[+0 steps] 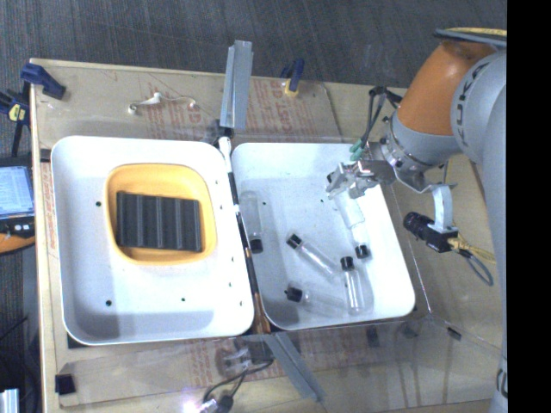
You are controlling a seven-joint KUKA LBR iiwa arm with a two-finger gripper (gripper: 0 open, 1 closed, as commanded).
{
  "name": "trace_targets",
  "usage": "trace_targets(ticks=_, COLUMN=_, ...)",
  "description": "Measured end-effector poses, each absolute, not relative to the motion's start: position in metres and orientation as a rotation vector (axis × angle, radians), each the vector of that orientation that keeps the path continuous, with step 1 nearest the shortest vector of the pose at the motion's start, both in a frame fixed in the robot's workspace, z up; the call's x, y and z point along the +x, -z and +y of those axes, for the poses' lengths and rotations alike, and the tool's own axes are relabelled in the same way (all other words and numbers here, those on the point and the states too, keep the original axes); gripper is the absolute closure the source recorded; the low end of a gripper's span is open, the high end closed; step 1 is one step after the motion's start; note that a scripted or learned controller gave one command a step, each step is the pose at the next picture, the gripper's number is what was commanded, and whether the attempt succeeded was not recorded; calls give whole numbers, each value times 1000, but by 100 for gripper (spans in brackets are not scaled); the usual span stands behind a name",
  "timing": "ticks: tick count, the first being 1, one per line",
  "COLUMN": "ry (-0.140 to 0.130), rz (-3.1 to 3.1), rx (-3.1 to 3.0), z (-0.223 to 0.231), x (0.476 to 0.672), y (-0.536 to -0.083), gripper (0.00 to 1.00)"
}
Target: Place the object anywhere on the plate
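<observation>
Camera view, looking down at a slant.

Writing: faint reddish printing runs along the wooden bench (129, 93) beside the bins; too washed out to read. No brand or label legible on any item.

Left bin (77, 299), white, shallow: holds a yellow plate (159, 177) with rounded corners, set toward 12 o'clock in the bin. On the plate lies a dark ribbed rectangular insert (161, 222), covering most of its lower half. Nothing else rests on the plate.

Right bin (284, 166), white, shallow: holds several clear vials with black caps. One vial (312, 254) lies slanted at bin centre, cap toward 10 o'clock. One vial (351, 284) lies at 5 o'clock, cap toward 12. One clear vial (355, 222) lies just below the gripper, with a black cap (362, 251) at its 5 o'clock end. A clear tube (250, 218) lies along the 9 o'clock wall, hard to make out against the white. A loose black cap (294, 295) sits at 6 o'clock. Clear glass blends with the bin; vial outlines are uncertain.

Gripper (349, 181): over the right bin at 2 o'clock, metal parts crowded and small; whether its fingers stand apart or together cannot be told, nor whether anything sits between them.

Arm (448, 76): grey with orange band, entering at 3 o'clock, cut off by the frame edge.

Bench extras: blue clamps (39, 77) at 10 o'clock; a metal bar (235, 84) at 12 o'clock between the bins; a screen (15, 192) at 9 o'clock, cut off.
</observation>
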State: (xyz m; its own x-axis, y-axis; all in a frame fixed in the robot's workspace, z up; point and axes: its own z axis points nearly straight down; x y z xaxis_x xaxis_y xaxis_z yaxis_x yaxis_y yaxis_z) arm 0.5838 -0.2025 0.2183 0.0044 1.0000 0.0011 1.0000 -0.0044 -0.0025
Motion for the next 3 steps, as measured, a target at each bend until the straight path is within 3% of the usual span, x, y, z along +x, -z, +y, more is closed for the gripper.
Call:
trace_targets(ticks=1, ry=-1, rz=-2279, rx=-2159, z=-121, x=573, y=-259, gripper=100)
trace_targets(ticks=2, ry=-5, rz=-2458, rx=-1949, z=-38, x=596, y=-190, gripper=100)
trace_targets(ticks=3, ry=-1, rz=-2642, rx=-1699, z=-9, x=613, y=-196, gripper=100)
